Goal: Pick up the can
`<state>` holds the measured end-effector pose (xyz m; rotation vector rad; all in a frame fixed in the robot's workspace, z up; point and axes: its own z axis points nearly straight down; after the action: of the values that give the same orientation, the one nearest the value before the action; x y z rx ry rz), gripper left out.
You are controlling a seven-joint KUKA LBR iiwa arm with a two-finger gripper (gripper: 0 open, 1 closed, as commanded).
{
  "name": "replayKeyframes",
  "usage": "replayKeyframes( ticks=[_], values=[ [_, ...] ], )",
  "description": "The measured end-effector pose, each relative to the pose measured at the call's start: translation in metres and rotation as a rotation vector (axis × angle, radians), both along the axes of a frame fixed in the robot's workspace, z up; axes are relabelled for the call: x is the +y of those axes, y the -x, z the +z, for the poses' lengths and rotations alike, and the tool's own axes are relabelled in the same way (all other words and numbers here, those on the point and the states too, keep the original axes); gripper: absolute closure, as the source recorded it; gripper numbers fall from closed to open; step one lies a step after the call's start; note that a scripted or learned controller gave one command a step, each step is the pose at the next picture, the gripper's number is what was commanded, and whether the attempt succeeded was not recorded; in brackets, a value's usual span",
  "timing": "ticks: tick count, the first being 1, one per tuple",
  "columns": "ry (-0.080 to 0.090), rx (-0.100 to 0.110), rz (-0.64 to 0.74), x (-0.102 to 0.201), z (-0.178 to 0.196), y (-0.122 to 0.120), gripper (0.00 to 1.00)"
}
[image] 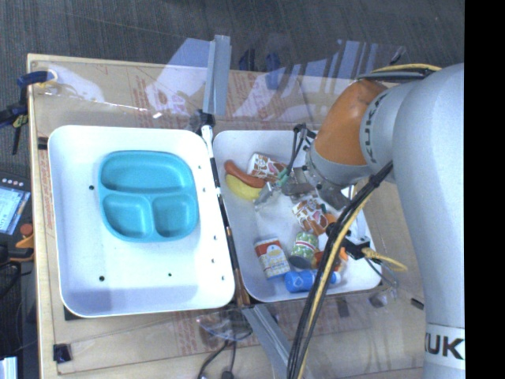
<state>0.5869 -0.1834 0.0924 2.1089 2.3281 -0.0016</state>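
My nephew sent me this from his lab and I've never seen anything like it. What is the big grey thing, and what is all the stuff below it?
You are looking down from a camera fixed above a bench. The grey thing is a robot arm reaching in from the right; its gripper hangs over the right bin. That bin holds toy groceries: a banana, a hot dog, a small can, a blue item and some packets. The left bin holds a blue divided plate. I can't tell whether the gripper is gripping anything.

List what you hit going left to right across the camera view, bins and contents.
Left white bin → blue divided tray → right white bin → banana → small red-labelled carton → green-labelled can → orange band of the arm.
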Motion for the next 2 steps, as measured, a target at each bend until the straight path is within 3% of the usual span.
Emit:
replayKeyframes(
  ticks=[1, 2],
  values=[
    [-0.002, 0.005, 0.008, 0.032, -0.002, -0.054, 0.0],
    [0.008, -0.001, -0.046, 0.076, 0.001, 0.002, 0.0]
  ],
)
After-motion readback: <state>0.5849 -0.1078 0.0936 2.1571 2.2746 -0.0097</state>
